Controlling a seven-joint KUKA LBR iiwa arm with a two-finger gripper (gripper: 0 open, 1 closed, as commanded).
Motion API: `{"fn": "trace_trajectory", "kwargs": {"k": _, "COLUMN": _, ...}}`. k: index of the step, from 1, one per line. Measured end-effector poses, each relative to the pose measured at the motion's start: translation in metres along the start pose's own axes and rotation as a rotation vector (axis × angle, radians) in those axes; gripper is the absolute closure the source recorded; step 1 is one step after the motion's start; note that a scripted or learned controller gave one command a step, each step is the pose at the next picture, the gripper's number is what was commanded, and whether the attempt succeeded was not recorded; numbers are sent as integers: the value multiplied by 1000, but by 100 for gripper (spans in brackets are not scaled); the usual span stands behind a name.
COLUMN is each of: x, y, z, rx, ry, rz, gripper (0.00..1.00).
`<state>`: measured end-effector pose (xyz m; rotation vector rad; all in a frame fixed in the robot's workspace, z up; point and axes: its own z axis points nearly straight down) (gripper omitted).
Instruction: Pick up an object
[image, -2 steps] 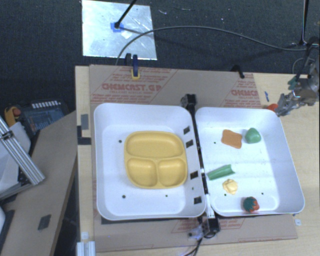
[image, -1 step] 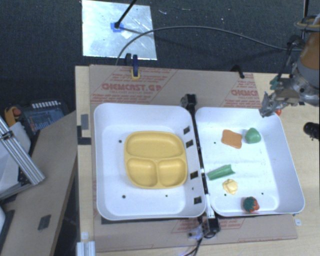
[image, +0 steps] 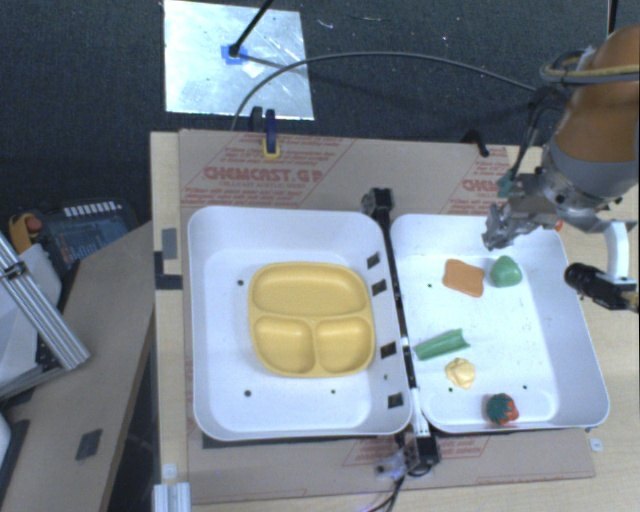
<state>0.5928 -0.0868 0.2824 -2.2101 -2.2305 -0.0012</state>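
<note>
- Dark carpet lies behind the pale bench (image: 165, 190), which carries two white bins side by side on a printed board (image: 300, 165).
- End effector (image: 498, 236) hangs over the far rim of the right bin (image: 545, 335), toward its far right corner. Whether it is apart or together cannot be told.
- Nearest to it, just inside that rim, lie a green lump (image: 505, 271) and an orange piece (image: 463, 277), close beside each other.
- Bare white floor opens to the right of these and runs down the bin's right side to the near rim.
- Closer to the near rim, a long green piece (image: 440, 344) lies tilted by the inner wall, with a small yellow piece (image: 460, 372) just beside it and a red-and-green piece (image: 501, 408) by the near rim.
- Black clips (image: 379, 288) line the seam between the bins.
- Left bin (image: 215, 335) holds a yellow divided tray (image: 305, 318) in its middle, with bare floor all round.
- Crinkled foil sheet (image: 235, 55) lies beyond the bench, well apart.
</note>
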Motion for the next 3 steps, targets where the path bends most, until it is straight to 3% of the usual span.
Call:
{"fn": "trace_trajectory", "kwargs": {"k": 2, "x": 110, "y": -7, "z": 36, "rx": 0, "ry": 0, "rz": 0, "gripper": 100}}
{"fn": "trace_trajectory", "kwargs": {"k": 3, "x": 163, "y": -14, "z": 32, "rx": -2, "ry": 1, "rz": -1, "gripper": 100}}
